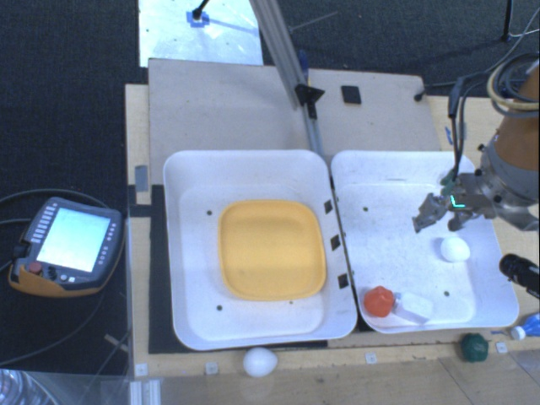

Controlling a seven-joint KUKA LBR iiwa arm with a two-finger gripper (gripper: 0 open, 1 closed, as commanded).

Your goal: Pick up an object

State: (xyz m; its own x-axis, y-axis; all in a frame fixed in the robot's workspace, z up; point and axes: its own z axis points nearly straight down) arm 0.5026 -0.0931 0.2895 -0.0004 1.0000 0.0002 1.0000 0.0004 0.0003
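My gripper (441,218) hangs over the right bin (396,184), in its right half, open with nothing between its fingers. Just below and right of it a white egg-shaped object (454,249) lies on the bin floor, apart from the fingertips. A red rounded object (380,301) sits at the bin's front left corner, touching a pale whitish object (413,308) beside it. The left bin (190,251) holds a square yellow plate (272,248) in its middle.
A second white egg (260,361) lies on the bench in front of the left bin. A dark green object (474,347) and a blue-tipped item (527,328) sit off the right bin's front corner. A teach pendant (63,245) rests far left.
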